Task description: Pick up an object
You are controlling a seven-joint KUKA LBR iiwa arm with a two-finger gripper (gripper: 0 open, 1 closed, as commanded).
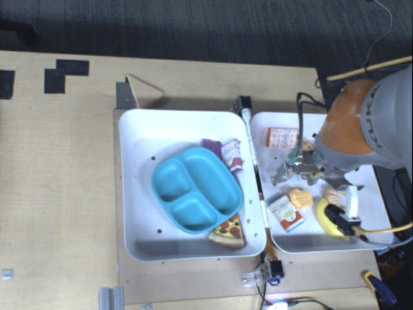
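Banana (pixel 331 220) in right bin (pixel 310 243), long axis slanting toward lower right. Gripper (pixel 298 168) above, near carton (pixel 286 212); jaw state indiscernible.

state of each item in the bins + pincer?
tray: left bin, right side up, compartments bare
pizza slice: flat, at the tray's near edge
banana: lying in right bin
carton: lying flat, right bin
pincer: low in right bin, grip unclear

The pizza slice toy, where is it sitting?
The pizza slice lies in the left bin, at its near right corner, tucked against the blue divided plate.
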